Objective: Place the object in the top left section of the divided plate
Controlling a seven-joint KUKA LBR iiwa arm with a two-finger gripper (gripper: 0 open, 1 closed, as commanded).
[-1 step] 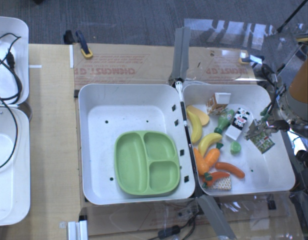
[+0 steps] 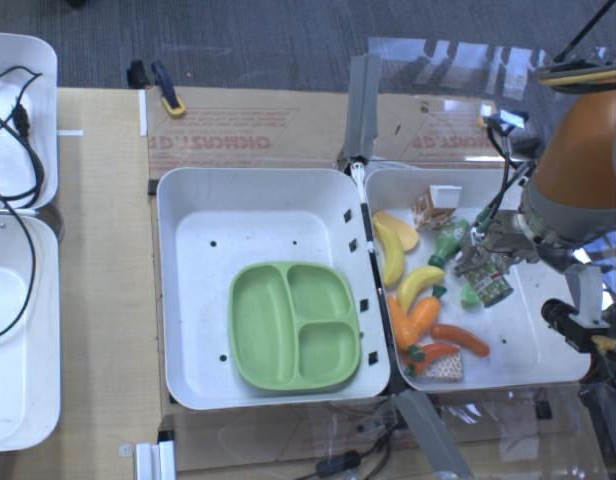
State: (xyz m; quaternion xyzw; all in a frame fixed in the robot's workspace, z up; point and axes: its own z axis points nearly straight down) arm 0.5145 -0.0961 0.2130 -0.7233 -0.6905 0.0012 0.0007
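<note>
plate (image 2: 293, 325): smooth green plastic, rounded square, three sections, flat in the left bin (image 2: 188, 268).
toys: glossy plastic food heaped in the right bin (image 2: 548, 363): two curved yellow bananas (image 2: 391, 251), an orange carrot (image 2: 420, 318), a red sausage (image 2: 460, 339), a green bottle (image 2: 448, 245).
gripper (image 2: 485, 255): dark metal, low over the right bin beside a green packet (image 2: 486, 289); can't tell if it is grasping anything.
arm (image 2: 578, 158): orange and grey, cut off at the edge.
writing: red print on the cardboard (image 2: 250, 128), mirrored, not readable.
</note>
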